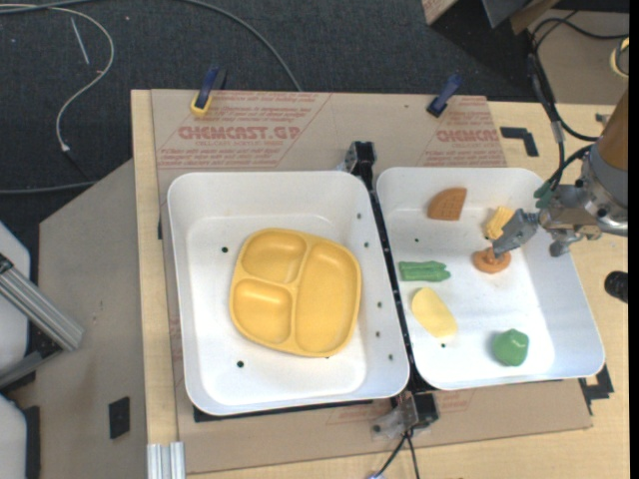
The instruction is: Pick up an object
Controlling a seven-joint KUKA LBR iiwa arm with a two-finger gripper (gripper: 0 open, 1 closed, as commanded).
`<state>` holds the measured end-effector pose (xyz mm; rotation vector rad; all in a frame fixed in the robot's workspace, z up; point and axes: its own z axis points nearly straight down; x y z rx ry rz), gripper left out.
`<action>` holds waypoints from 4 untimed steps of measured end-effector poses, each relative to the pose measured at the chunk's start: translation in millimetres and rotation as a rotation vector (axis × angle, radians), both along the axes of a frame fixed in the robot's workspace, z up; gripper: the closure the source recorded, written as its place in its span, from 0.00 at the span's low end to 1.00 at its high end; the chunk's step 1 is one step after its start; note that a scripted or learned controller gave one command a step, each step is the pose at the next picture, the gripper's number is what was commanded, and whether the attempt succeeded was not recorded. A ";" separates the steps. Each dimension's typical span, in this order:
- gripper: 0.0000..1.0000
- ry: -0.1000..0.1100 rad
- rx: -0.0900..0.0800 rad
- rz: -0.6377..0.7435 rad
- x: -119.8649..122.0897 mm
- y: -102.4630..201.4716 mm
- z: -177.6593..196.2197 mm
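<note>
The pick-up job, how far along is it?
Done: the arm has reached into the right bin. In hand: the gripper sits low by the orange piece and yellow piece, nothing visibly held. Left: the grasp and lift.

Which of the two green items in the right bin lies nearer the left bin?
The long flat green bean-like piece, close to the divider; the rounded green pepper-like piece sits toward the right bin's front corner.

Fingers [511, 236] hover above an orange toy [490, 260] in the right bin [569, 307].
</note>
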<state>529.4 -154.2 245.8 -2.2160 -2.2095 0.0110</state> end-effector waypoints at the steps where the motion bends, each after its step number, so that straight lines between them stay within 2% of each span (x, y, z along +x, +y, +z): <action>1: 0.00 -0.012 -0.002 0.003 2.4 0.3 6.1; 2: 0.00 -0.006 0.000 0.003 -3.3 4.4 -55.5; 3: 0.00 -0.005 0.000 0.002 -14.6 3.9 -111.1; 4: 0.00 -0.010 -0.002 0.002 -14.9 4.2 -163.0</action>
